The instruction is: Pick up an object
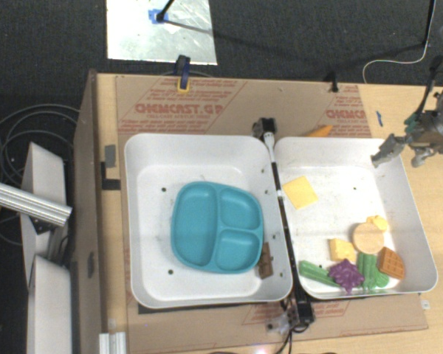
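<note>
Gripper (399, 150) sits at the far right corner of the right bin (417, 220), over the rim, well apart from every object. Fingers spread fairly wide, nothing between them.

Right bin contents: yellow cheese slice (300, 192) lying flat and alone, far-left part of the floor. Near-right corner holds a tight cluster: round tan cookie (368, 237), small yellow piece (379, 222) touching its far side, yellow wedge (342, 250), purple grape bunch (346, 273), green bean-like pieces (317, 273) and (371, 271), waffle (390, 263) against the near wall.

Left bin (144, 198) holds a teal divided plate (217, 227); a small brown piece (266, 260) lies beside its near right edge by the divider.

Step in hand, as I judge it: approach, no target committed.

- The cheese slice is isolated but thin and flat; fingers may skate over it.
- The cluster offers taller shapes, yet neighbours crowd the finger paths.
- Best bet looks like the cookie or waffle at the cluster's outer edge: descend straight, keep the fingers wide, straddle one item.
- Watch the wall near the waffle.
</note>
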